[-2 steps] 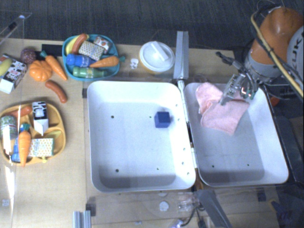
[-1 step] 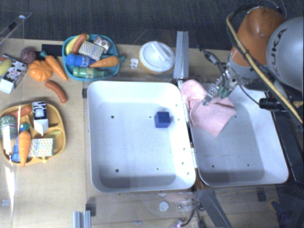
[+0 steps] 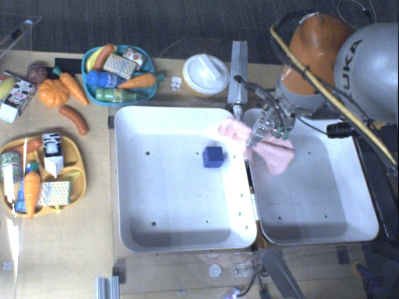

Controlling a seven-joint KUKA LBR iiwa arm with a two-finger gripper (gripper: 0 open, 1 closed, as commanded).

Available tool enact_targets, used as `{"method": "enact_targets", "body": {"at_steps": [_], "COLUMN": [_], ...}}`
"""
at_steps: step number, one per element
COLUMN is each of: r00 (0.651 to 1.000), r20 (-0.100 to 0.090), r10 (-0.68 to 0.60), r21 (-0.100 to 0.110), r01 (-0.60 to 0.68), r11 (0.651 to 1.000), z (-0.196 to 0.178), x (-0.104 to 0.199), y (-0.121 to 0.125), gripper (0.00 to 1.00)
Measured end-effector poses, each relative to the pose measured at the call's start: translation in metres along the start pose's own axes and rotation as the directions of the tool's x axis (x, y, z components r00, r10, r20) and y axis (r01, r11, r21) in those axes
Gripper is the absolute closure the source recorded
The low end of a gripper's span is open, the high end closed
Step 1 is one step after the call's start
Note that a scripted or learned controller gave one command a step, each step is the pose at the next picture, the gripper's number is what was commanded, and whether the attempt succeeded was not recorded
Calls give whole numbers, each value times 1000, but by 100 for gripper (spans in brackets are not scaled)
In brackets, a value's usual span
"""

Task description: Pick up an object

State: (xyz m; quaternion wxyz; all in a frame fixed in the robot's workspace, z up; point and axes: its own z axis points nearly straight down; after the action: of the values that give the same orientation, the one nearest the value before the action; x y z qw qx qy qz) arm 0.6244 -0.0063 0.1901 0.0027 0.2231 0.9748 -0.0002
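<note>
Reaching in from the right, the grey arm (image 3: pixel 368 67) with its orange band (image 3: pixel 318 36) is seen above the far edge of the right bin (image 3: pixel 324 229); the gripper (image 3: pixel 269 129) is lowered close to the ridge where the two white bins meet; whether it is clenched or released cannot be told, and no firm grasp on any object can be confirmed. A pink cloth (image 3: pixel 274 151) is draped just beneath and beside the gripper; most of it lies in the right bin, while one corner is spread over the shared rim toward the left bin (image 3: pixel 156 223); the cloth appears to be in contact with the gripper, though a grip cannot be made out. A small blue cube (image 3: pixel 213 156) is set near the middle of the left bin, well apart from the cloth. On the surface (image 3: pixel 100 185) to the left, a yellow tray (image 3: pixel 73 189) of toy food and a blue bowl (image 3: pixel 118 73) of toy food are placed; loose toy vegetables (image 3: pixel 62 95) lie between them; a white lidded container (image 3: pixel 206 73) stands behind the left bin.
</note>
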Motion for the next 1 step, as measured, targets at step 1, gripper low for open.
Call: {"method": "enact_targets", "body": {"at_steps": [1], "r00": [942], "r20": [-2], "r10": [337], "r21": [0], "r01": [-337], "r11": [942], "z": [6], "x": [-33], "y": [-43], "gripper": [100]}}
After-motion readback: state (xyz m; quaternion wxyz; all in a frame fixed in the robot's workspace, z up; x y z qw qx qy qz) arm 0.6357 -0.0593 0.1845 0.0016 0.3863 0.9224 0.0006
